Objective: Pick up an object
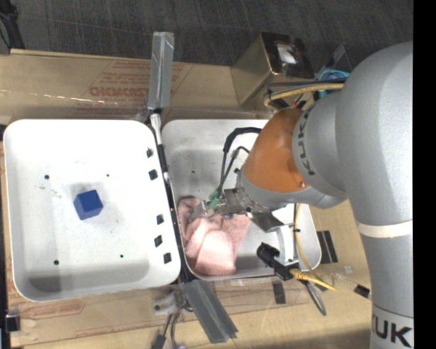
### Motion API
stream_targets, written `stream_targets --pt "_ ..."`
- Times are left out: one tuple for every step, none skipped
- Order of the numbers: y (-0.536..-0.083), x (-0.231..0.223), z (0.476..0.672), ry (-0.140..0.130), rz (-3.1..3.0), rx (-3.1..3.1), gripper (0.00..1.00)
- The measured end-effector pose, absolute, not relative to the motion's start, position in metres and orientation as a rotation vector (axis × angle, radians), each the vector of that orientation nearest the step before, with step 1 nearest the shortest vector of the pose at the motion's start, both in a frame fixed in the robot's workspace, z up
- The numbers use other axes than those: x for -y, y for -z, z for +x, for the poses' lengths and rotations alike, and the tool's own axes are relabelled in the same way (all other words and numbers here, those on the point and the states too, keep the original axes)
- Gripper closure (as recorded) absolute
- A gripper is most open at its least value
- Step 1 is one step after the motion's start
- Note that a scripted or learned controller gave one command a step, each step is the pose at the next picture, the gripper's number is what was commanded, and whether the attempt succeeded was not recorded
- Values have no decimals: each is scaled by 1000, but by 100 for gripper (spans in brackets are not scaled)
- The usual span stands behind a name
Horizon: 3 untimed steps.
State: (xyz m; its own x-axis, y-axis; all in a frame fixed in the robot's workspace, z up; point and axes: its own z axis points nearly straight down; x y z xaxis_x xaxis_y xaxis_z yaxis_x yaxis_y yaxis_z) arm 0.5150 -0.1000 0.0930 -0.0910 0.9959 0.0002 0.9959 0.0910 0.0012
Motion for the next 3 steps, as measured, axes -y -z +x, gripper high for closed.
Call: stream_targets --pt "-103 100 516 -2 2111 -2325 100" --pt "-95 129 570 -5 1988 -2429 100" --pt "-220 87 599 0 1792 -2581 100"
